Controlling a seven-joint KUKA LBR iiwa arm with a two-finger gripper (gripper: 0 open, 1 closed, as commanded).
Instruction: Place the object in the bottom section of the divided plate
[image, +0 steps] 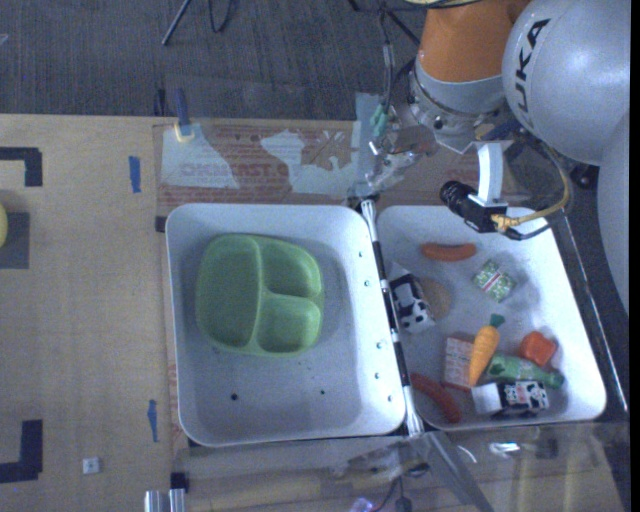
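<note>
Divided plate (260, 295) — green — sits in left white bin (200, 400) on wooden bench (80, 330).

The arm (560, 70) is cut off by the top and right edges, and its bulk hides the far right corner of the right bin (590, 330). The gripper (385, 165) is a blurred tangle against the taped cardboard (260, 160), its fingers too unclear to read. At the left edge, a yellow object (3, 228) is cut off.
</note>
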